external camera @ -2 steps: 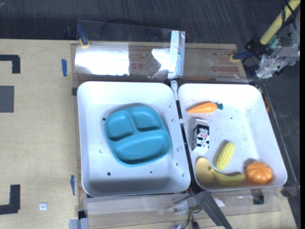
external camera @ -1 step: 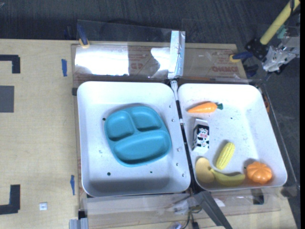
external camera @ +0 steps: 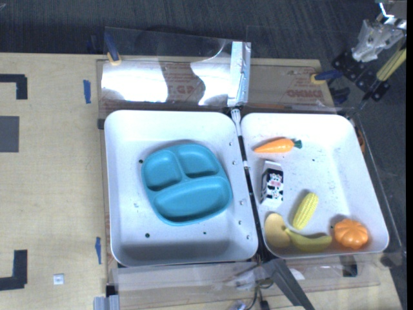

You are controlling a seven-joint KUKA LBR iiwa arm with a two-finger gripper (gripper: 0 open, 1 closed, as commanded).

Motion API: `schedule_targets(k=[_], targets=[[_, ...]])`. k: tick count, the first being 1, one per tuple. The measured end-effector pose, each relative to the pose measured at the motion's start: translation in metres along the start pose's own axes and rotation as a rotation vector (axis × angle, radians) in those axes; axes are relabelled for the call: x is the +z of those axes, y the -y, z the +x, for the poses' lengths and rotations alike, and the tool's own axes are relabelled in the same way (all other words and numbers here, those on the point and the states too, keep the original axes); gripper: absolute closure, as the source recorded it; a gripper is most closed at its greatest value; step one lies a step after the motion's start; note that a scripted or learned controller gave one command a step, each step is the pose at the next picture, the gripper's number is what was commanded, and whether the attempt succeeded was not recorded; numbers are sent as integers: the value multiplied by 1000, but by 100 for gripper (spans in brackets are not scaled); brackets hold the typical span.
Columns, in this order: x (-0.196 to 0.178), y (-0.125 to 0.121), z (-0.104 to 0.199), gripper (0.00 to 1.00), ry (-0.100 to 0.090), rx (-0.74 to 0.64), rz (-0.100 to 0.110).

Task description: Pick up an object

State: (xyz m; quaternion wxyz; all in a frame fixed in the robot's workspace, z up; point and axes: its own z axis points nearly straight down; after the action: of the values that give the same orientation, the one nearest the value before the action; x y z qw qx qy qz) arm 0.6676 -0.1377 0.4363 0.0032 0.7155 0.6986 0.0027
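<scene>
The left bin (external camera: 116,173) holds a blue divided plate (external camera: 186,183). The right bin (external camera: 335,131) holds a carrot (external camera: 276,146) at the far side, a small cow-patterned carton (external camera: 273,185), corn (external camera: 305,210), a banana (external camera: 292,235) and an orange pumpkin (external camera: 351,234) nearest. The pincer (external camera: 381,34) hangs at far right, off the bins; its state cannot be told.

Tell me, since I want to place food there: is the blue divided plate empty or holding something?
Empty. The blue divided plate in the left bin shows all three compartments bare.

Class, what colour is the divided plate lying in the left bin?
Blue: the divided plate shows plainly in the camera view.
</scene>
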Motion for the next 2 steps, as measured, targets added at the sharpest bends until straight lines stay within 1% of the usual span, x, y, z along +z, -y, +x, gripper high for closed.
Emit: schedule_targets(k=[1,2], targets=[[38,25,54,100,-3,-235,13],[1,3,76,100,-1,-202,7]])
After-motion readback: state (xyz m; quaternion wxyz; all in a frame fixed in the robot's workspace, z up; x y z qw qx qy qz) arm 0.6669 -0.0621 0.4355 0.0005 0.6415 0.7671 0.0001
